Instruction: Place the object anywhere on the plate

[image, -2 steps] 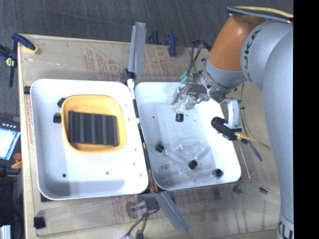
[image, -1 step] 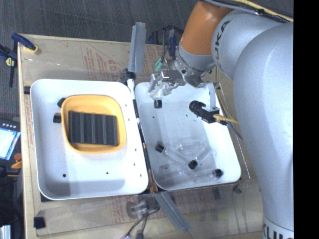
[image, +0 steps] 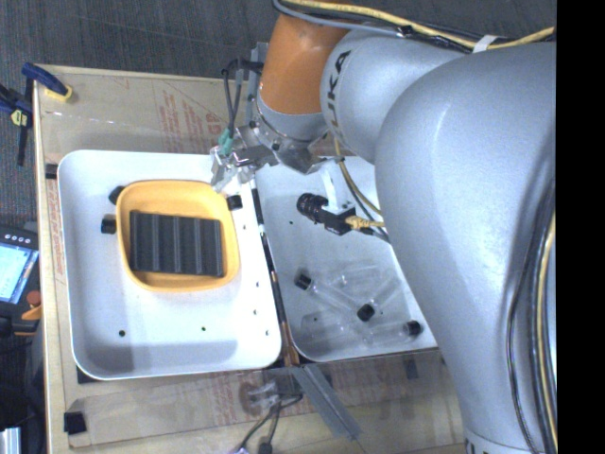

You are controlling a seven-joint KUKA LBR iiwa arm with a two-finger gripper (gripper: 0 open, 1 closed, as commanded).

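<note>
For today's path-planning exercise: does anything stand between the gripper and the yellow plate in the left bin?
Nothing visible does. The gripper sits at the yellow plate's upper right corner, over the left bin. The dark ribbed object lies on the plate's middle.

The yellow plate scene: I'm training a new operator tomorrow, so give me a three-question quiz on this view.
1. True or false: the yellow plate lies in the left bin.
2. Where is the gripper? A) over the plate's upper right corner B) above the clear items in the right bin
3. Fill in: the plate's dark insert has raised ____.

Key: 1 true; 2 A; 3 ridges
</note>
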